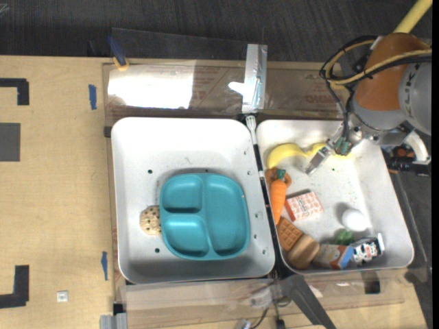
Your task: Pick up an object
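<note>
The right bin [384, 177] holds a yellow banana [285, 154] at its far left, an orange carrot [277, 196] and a red-and-white box [303, 205]. A white ball [354, 219] lies further right. My gripper [326, 152] hangs low over the far part of this bin, just right of the banana's tip and close to it. Whether it touches the banana is unclear. The grey arm with its orange band [384, 81] comes in from the upper right.
Along the right bin's near edge lie a waffle [289, 234], a brown bun [304, 252], a green item [343, 236] and a small carton [363, 249]. The left bin [137, 156] holds a teal divided plate [204, 214] and a cookie [150, 219].
</note>
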Robot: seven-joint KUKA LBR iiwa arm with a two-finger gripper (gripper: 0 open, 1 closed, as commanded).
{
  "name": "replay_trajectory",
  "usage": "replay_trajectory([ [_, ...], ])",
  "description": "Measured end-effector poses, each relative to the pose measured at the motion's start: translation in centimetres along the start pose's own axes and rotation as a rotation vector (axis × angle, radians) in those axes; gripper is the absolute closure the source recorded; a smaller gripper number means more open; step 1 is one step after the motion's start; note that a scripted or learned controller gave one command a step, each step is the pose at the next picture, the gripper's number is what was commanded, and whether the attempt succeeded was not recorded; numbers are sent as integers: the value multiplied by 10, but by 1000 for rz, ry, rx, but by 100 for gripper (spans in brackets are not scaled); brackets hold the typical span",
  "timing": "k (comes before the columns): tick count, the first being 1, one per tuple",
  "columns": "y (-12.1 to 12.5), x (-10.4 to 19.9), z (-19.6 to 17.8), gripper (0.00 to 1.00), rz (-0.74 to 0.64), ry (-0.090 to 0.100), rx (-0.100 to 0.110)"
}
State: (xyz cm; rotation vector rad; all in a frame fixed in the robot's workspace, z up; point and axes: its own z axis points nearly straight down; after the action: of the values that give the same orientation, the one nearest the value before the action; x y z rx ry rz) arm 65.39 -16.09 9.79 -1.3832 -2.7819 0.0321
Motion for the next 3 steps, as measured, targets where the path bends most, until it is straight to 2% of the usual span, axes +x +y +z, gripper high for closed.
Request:
replay_trajectory([
  [1, 11, 7, 3, 0, 207, -17, -13],
  [2, 18, 6, 2, 0, 368, -9, -20],
  [3, 9, -18, -1, 0, 446, -27, -56],
])
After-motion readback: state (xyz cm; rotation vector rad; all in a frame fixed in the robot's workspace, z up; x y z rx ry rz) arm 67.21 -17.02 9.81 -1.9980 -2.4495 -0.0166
